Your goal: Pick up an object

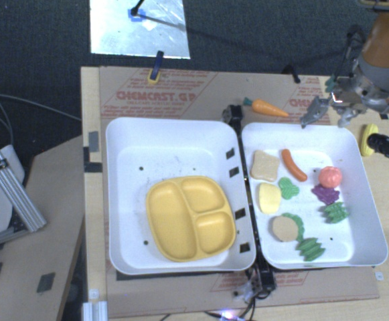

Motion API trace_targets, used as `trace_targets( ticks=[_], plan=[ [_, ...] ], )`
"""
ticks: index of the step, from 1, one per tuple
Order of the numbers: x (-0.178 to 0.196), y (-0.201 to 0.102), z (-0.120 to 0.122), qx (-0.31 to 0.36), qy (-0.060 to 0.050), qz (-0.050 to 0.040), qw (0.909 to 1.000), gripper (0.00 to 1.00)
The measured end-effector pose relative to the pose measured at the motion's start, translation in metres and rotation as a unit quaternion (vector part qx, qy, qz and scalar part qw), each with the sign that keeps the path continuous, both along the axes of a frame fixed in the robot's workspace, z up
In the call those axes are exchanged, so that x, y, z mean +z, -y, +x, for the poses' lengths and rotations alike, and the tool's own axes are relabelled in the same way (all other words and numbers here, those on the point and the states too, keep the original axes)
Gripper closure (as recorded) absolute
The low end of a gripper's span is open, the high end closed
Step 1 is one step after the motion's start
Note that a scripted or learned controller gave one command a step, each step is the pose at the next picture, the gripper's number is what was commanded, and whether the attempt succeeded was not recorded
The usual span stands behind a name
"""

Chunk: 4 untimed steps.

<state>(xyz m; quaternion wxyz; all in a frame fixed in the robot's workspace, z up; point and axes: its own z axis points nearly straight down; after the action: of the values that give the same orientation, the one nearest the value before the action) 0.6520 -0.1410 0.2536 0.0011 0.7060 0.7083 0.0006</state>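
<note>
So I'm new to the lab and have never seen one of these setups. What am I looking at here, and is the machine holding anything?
This is a single camera fixed above a bench, looking down at a slant. The grey and orange robot arm reaches in from the right; its gripper hovers over the far edge of the right bin, with nothing between its fingers. That bin holds toy food: a bread slice, a sausage, a tomato, grapes and some green vegetables. The left bin holds a yellow divided plate. A toy carrot lies outside the bins, on the cardboard behind them.
</note>
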Motion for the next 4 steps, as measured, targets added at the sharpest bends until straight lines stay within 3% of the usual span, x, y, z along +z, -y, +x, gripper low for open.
trace_targets(
  ticks=[1, 2, 3, 4],
  plan=[
    [-0.158, 0.002, -0.077, -0.002, -0.010, 0.0025, 0.9999, 0.00],
    [-0.148, 0.002, -0.070, -0.001, 0.000, 0.0004, 1.0000, 0.00],
    [-0.170, 0.060, -0.134, -0.005, -0.003, -0.0003, 1.0000, 0.00],
    [-0.169, -0.039, -0.166, 0.003, -0.002, 0.0027, 1.0000, 0.00]
  ],
)
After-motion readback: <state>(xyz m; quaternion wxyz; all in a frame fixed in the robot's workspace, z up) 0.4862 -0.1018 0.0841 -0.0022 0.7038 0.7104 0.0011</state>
